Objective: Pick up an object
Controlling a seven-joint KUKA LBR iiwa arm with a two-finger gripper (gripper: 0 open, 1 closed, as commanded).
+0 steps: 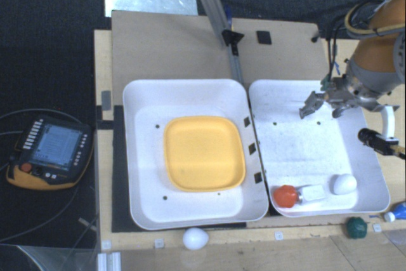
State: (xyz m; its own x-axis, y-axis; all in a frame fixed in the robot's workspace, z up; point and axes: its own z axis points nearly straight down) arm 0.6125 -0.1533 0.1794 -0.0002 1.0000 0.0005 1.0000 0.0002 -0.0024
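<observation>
Objects [311, 193] untouched; hand [325, 106] open, empty.

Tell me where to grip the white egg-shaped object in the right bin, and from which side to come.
Grip the white egg-shaped object across its narrower middle, coming straight down from above. It lies loose on the right bin floor, apart from the small white block, so fingers likely fit either side.

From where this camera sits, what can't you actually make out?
- The small pale thing between the orange ball and the white egg shape in the right bin: too small and washed out to identify.
- The blue item at the right edge: cut off by the frame.
- The arm: its upper part runs out of frame.
- The handheld screen: too blurred to read.
</observation>
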